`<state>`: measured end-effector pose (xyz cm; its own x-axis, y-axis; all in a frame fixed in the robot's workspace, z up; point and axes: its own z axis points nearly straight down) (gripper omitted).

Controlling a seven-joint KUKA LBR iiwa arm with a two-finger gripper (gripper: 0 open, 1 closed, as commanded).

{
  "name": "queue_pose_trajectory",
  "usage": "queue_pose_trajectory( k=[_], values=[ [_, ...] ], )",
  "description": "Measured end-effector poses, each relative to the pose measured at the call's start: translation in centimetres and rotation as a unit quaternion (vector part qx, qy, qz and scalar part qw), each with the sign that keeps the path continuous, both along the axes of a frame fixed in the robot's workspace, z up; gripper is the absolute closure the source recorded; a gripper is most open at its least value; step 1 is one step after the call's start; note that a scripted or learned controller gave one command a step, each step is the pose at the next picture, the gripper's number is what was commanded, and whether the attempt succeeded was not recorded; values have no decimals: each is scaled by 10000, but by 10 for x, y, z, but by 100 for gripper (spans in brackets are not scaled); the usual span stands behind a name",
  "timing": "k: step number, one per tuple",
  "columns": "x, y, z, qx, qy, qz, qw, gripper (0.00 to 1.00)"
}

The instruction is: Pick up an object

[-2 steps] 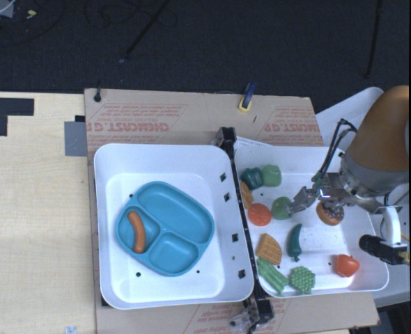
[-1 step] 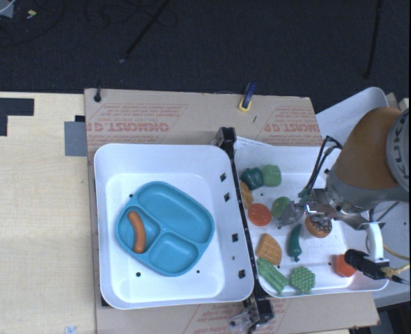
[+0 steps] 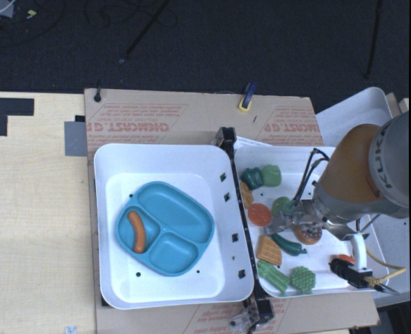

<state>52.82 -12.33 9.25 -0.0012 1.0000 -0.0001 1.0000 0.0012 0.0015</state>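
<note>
We see two white bins on a cardboard-covered bench [image 3: 191, 120], dark floor beyond.
The gripper [image 3: 294, 223] hangs over toy foods [image 3: 282, 256] in the right bin [image 3: 299, 157]; left of it, the left bin [image 3: 164, 160] holds a blue tray [image 3: 184, 218].

You see a blue divided plate [image 3: 165, 227] in the left white bin [image 3: 113, 165], with an orange sausage [image 3: 137, 231] lying in its left compartment.
</note>
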Motion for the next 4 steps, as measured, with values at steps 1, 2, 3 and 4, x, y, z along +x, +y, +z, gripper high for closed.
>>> queue_pose_trajectory(
  k=[1, 2, 3, 4],
  values=[
    [0, -4, 13, -23, -13, -40, 10000, 100],
    [-6, -13, 62, 1, 5, -33, 10000, 100],
    [2, -7, 118, -1, -7, -3, 10000, 100],
    [2, -7, 136, 3, 6, -4, 10000, 100]
  ],
)
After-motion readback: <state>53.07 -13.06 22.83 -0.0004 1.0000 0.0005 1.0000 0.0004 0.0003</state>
